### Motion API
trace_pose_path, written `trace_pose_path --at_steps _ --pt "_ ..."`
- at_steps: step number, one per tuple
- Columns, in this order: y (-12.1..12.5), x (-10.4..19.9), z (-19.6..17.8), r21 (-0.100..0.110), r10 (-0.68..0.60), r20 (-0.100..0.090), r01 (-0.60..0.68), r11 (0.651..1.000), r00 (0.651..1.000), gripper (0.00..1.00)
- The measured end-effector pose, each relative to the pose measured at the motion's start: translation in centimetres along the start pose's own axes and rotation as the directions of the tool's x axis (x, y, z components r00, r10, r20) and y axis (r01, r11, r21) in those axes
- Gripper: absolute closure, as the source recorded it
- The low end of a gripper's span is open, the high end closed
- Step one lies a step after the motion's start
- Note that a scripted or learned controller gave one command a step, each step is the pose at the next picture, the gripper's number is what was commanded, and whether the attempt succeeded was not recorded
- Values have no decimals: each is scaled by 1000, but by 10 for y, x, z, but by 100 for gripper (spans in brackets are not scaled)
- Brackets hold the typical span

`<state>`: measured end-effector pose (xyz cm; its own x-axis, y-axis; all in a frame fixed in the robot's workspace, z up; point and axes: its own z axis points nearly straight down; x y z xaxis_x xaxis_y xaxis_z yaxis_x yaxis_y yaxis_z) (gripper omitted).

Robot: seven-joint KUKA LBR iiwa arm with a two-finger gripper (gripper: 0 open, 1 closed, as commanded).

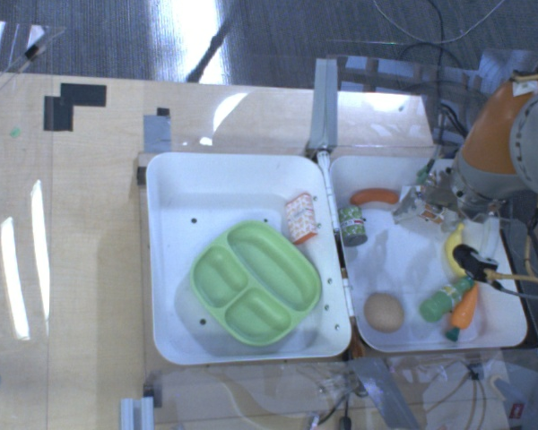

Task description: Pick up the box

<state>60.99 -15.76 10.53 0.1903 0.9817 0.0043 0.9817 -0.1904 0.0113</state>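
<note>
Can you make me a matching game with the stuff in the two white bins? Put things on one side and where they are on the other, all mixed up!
Things:
1. green tray
2. box
3. egg
4. sausage

Places:
A. far end of the right bin, near the tool
B. near end of the right bin
C. middle of the left bin
D. left bin, by the wall between the bins

Pairs: 1-C, 2-D, 3-B, 4-A
</note>
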Motion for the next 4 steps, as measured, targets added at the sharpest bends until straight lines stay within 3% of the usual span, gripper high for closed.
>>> trace_pose_path --at_steps 1,2,3,4 --pt "1 1 -8 -1 -2 -1 2 1000 1000 100" --pt "1 1 -8 0 -2 -1 2 1000 1000 0" --pt "-37 -25 16 0 -98 -3 98 995 995 0" --pt "51 -27 20 65 -121 -19 122 990 992 0"
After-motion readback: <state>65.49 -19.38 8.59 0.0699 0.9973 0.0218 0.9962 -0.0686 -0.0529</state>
